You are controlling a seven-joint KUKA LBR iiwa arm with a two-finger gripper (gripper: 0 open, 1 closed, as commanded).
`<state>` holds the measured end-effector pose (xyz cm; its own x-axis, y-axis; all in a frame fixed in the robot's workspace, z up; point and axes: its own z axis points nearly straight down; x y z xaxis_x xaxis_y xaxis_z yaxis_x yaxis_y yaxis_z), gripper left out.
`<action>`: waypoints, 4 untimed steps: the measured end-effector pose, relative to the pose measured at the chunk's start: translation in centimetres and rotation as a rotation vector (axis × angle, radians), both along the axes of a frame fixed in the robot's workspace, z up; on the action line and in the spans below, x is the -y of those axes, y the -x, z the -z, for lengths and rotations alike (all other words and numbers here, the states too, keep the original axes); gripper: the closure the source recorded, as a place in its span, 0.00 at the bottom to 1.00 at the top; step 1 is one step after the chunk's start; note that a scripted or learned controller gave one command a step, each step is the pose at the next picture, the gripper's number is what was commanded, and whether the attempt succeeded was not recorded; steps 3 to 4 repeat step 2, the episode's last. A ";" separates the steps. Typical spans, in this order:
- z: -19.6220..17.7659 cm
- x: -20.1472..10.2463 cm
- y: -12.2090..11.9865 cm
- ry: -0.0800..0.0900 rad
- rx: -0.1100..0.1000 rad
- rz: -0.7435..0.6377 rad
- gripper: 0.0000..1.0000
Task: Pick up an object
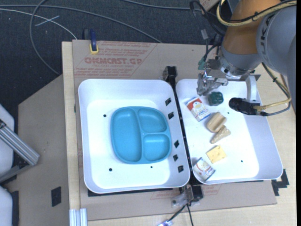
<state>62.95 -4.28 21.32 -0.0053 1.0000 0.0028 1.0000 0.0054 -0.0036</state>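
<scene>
— While gripper (205, 89) hovers in the right bin (263, 140), are the fingers holding anything?
— I can't tell. Green object (216, 97) just beside it. Board (113, 59) reads "CHEMCAST GP".

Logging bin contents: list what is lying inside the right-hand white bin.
In the right bin: a red-and-white packet, a dark green object, two tan bread-like pieces, a yellow cheese-like block and a small carton. The gripper covers the bin's far corner.

Two white bins (91, 140); one blue divided plate (140, 134); six small objects (216, 122) in right bin.
</scene>
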 end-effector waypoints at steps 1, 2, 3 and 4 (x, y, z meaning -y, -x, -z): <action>0.3 -6.1 0.4 -0.001 0.001 -0.001 1.00; -0.1 -12.3 0.8 -0.001 0.003 -0.001 1.00; -0.1 -12.3 0.8 -0.001 0.003 -0.001 1.00; -0.1 -12.3 0.8 -0.001 0.003 -0.001 1.00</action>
